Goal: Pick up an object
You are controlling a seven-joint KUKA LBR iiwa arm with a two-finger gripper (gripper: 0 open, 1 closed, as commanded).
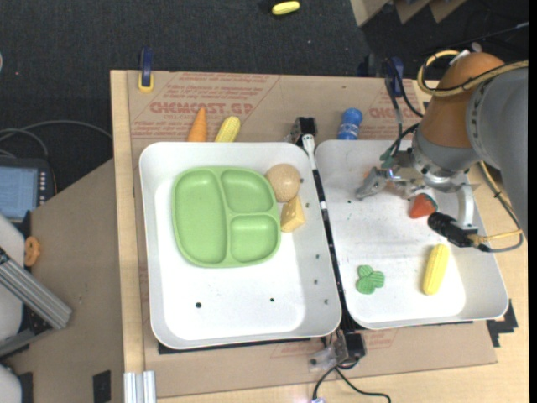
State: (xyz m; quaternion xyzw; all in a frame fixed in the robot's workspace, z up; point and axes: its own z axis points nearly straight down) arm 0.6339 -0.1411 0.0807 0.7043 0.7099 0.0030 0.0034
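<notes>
In the right bin (470, 313), my gripper (387, 183) hangs low over the upper left part of the floor, open, with nothing between its fingers. A red object (422, 205) lies just to its right, partly under the wrist. Lower down rest a yellow corn cob (434, 269) and, to its left, a small green leafy piece (369, 280). The grey arm with its orange band (453, 112) reaches in from the upper right.
The left bin (235, 317) holds a green divided plate (225, 217), a tan ball (284, 180) and a yellow wedge (293, 215) at the plate's right edge. Behind the bins lie a carrot (197, 125), a yellow piece (227, 128) and a blue bottle (350, 123).
</notes>
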